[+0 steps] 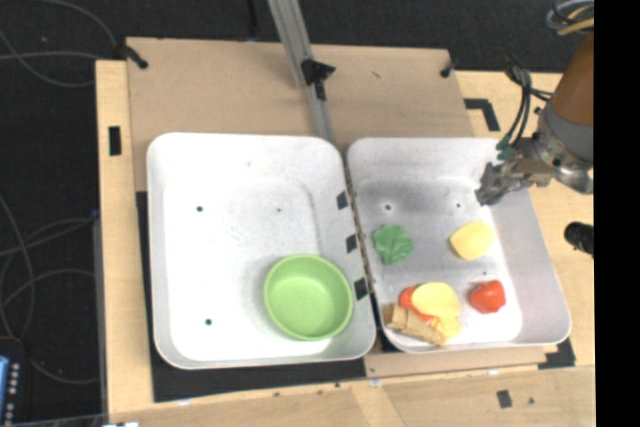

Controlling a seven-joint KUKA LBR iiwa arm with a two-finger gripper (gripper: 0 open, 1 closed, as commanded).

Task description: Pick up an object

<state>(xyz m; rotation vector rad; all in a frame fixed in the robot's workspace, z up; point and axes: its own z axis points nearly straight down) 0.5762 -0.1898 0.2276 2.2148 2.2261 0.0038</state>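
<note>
green bowl point(308, 296), white bins point(180, 165), red tomato point(487, 296)

The grey arm point(568, 120) is reaching in from the right, wrist angling down and leftward, its tool point(490, 187) hanging low.

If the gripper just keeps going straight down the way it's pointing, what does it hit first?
Most likely the bare floor of the right bin. The gripper hangs over the bin's upper right part, and the yellow object lies a little nearer the camera, seemingly off its line, though depth is hard to judge from this slanted view.

Bare floor behind green lump point(392, 243)
</note>
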